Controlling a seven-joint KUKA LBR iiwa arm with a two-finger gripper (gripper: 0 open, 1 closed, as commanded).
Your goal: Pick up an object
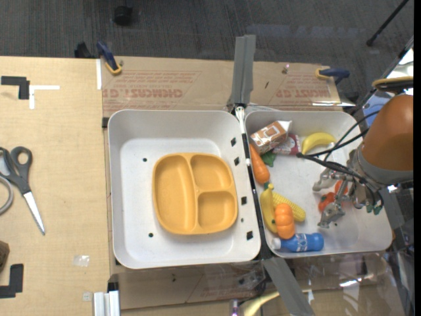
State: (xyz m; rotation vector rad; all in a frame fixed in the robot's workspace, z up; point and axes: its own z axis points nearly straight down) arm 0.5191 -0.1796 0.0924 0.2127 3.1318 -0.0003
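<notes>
Bins sit side by side across the middle of my overhead view. My arm (389, 137) comes in from the right edge of the frame, its orange band showing, and its gripper (333, 203) hangs over the bare floor of the right bin (368, 236), in that bin's right half. I cannot tell from this angle how the claw stands, and I see nothing between its tips.

The objects I could pick all lie in the right bin. At its top edge is a brown snack packet (270, 135), with a yellow banana (318, 141) just to its right. Along the bin's left wall runs an orange carrot (260, 165), pointing up and down the frame. Below it a yellow corn cob (284, 204) lies beside a small orange pumpkin (284, 218) (the two touch). At the bottom edge a blue bottle (302, 243) lies on its side. All of these are apart from the gripper, which is nearest the bottle and the corn.

The left bin (131, 176) holds a yellow divided plate (195, 193) with three compartments, lying flat at its centre. At the far left of the frame, on the wooden bench, lies a pair of scissors (25, 183).
</notes>
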